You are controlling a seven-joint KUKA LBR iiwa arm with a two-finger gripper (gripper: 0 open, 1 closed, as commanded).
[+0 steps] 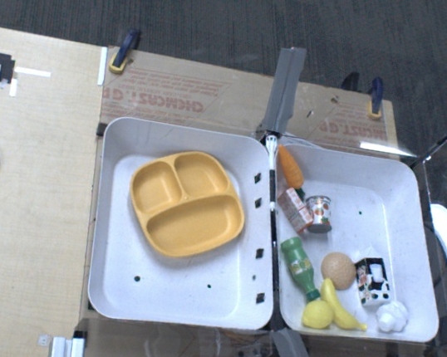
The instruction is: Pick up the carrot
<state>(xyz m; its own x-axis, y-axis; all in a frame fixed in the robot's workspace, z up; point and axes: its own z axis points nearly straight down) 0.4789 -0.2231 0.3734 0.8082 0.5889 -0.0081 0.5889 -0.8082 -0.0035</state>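
Observation:
The carrot [291, 168] is orange with a green tip and lies at the far left corner of the right bin [391, 179], close to the divider between the bins. It rests slantwise, just above a small brown carton [293, 209] and a tin can [319, 213].
The left bin [115, 224] holds a yellow divided plate [187, 203]. In the right bin lie a green bottle [299, 266], a banana [341, 310], a lemon [318, 315], a tan ball [339, 269], a black-and-white box [372, 281] and a white lump [391, 318].

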